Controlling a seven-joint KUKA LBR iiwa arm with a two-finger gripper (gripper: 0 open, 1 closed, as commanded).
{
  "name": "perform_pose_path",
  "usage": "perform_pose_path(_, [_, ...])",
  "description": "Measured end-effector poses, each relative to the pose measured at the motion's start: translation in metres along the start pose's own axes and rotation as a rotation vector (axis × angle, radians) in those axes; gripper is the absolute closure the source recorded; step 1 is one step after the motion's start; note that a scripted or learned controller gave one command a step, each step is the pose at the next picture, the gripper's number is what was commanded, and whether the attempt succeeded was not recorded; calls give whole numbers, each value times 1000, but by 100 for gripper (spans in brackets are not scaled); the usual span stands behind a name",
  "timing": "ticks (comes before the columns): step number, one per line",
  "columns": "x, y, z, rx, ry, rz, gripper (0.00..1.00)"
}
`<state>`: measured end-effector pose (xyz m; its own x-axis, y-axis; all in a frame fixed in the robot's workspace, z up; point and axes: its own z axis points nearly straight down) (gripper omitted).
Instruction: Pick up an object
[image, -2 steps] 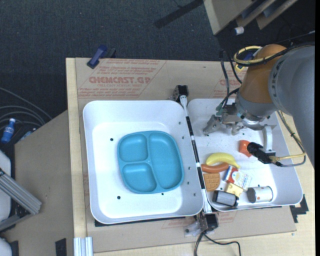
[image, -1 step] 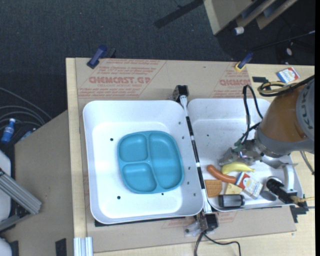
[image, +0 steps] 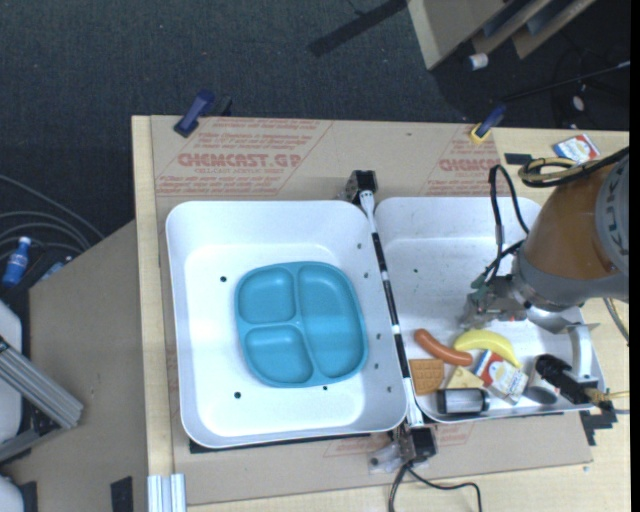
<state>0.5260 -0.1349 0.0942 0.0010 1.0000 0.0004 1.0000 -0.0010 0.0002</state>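
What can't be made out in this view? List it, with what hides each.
The right bin: its right side, hidden under the arm in the camera view.
The banana: whether the gripper touches it is too small to tell.
The packet beside the banana: print too small to read.
The black thing at the bin's front wall: too blurred to identify.

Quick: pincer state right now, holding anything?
Pincer: open or closed cannot be told; it sits low over the right bin, close above the banana.
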Motion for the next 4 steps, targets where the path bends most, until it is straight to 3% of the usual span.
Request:
perform_pose_path(3, [0,1,-29,-3,-1,2,100])
perform_pose_path(4, [-7,141,-125,-3,-1,-3,100])
